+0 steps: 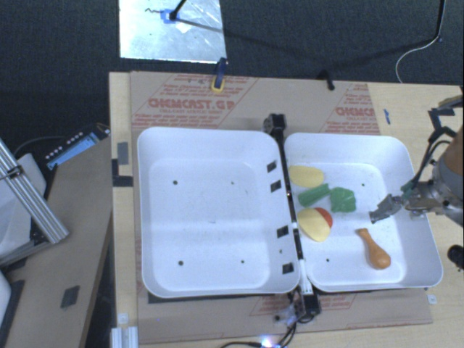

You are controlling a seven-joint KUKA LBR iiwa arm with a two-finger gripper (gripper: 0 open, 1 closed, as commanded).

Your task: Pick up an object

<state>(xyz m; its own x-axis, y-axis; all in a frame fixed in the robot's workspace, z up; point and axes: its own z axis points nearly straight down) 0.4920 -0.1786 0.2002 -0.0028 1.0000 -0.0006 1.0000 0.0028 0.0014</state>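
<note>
White right bin holds a yellow piece, green pieces and an orange drumstick; the claw hovers near its right edge, whether apart or together I cannot tell.

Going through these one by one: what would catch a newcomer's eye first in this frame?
The small cluster of bright toy food in the right bin: a yellow piece near the divider, a green piece below it, a yellow and red piece lower still, and an orange-brown drumstick shape apart toward the front. Next, the gripper reaching in over the right bin's right side, just above the drumstick.
</note>
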